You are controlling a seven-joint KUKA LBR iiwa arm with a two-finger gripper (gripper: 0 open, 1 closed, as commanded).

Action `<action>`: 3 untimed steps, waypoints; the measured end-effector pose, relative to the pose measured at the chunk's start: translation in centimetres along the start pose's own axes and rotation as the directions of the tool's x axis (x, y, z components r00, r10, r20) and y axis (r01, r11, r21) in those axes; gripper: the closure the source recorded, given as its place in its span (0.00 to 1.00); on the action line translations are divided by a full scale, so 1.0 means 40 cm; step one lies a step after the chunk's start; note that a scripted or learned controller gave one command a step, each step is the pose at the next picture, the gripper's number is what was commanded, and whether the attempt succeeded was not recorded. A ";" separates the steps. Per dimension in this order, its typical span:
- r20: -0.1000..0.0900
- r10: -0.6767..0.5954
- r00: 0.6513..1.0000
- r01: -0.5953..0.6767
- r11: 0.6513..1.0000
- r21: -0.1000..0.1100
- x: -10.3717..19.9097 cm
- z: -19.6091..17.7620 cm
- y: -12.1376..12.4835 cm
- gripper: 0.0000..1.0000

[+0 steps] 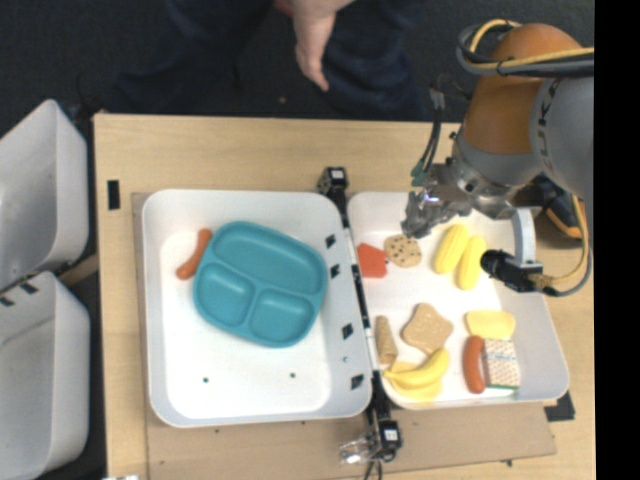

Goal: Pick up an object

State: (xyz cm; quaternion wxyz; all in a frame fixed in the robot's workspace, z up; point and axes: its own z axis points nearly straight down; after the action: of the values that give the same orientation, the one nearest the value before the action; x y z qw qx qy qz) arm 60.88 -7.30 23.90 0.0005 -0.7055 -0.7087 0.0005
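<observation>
At the front of the right bin [545, 368] you see a banana [420, 373], a sausage [473, 364] and a slice of toast [427, 328]. Further back lies the cookie [403, 251], with a red piece [371, 260] on one side and two yellow bananas [459, 253] on the other. The gripper [422, 218] hangs just behind the cookie. It holds nothing, and you cannot tell how its tips stand. I think you are reaching now. Next, go down onto the cookie and squeeze. The left bin [165, 368] holds a blue plate [262, 282] and an orange sausage [194, 254]. Both bins sit on a wooden bench [120, 148]. Far back, a person's hand [318, 23] hangs in the dark.
</observation>
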 end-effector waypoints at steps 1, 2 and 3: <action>0.001 0.005 1.000 -0.005 1.000 0.002 -0.029 -0.001 -0.045 1.00; 0.000 0.001 1.000 -0.001 1.000 0.000 -0.041 -0.009 -0.009 1.00; 0.001 0.003 1.000 -0.003 1.000 0.003 -0.019 0.024 -0.033 1.00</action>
State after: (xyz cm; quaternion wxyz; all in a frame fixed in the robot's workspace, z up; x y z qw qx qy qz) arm 59.57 -8.06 22.94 0.0010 -0.7065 -0.7077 0.0020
